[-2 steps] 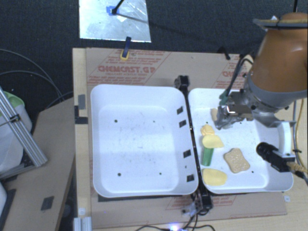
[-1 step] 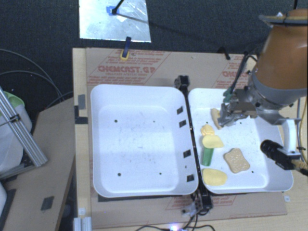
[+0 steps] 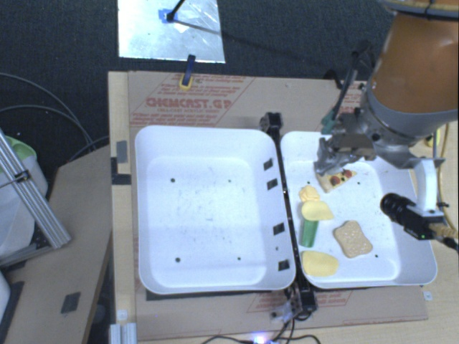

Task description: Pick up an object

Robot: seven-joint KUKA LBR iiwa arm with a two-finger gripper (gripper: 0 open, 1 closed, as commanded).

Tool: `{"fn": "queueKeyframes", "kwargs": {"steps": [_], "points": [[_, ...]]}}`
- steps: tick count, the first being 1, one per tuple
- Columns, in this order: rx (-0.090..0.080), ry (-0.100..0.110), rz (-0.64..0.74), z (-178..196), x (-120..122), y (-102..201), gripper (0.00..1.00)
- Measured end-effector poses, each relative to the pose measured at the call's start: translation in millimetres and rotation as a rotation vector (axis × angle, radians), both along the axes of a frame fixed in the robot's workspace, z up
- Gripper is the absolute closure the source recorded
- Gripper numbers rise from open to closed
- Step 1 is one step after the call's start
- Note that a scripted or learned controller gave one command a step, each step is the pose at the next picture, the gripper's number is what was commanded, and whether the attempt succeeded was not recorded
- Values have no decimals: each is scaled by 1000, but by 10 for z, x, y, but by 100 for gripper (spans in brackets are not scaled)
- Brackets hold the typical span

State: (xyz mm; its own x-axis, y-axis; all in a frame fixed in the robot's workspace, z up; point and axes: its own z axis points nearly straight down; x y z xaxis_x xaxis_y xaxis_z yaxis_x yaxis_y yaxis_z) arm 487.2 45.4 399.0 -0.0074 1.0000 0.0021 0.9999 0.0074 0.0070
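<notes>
Camera view looks down on the right bin (image 3: 409, 264), where the pickable things lie in a loose cluster. A pizza slice toy (image 3: 338, 180) with red dots sits near the bin's upper middle, directly under the claw (image 3: 336, 165); the claw's metal tips come down right at or onto its upper edge, and I cannot tell from this angle whether the claw is spread or closed, or whether it grips anything. Just below and left of the slice lies a small pale yellow piece (image 3: 309, 193), touching a larger yellow piece (image 3: 316, 210) beneath it. A green cylinder (image 3: 309, 231) lies below that, close to the bin's left wall. To its right, apart from it, rests a bread slice toy (image 3: 352, 239) with a speckled tan face. At the bin's lower left a yellow lemon-like shape (image 3: 320, 264) lies near the front wall.

The arm's orange band (image 3: 419, 45) and grey wrist loom over the bin's upper right. A black cylindrical part (image 3: 407, 216) juts over the bin's right edge.

The left bin (image 3: 150, 264) sits beside the right one, their inner walls joined by black clips (image 3: 273, 184). Both rest on a cardboard sheet (image 3: 193, 99) printed in red, laid on the counter (image 3: 79, 213). Beyond it, on the dark floor, lies a shiny metal plate (image 3: 143, 20).
</notes>
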Motion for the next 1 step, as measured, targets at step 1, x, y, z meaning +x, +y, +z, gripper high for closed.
{"fn": "queueKeyframes", "kwargs": {"steps": [1], "points": [[-1,-1,0,91,6,-20,100]]}}
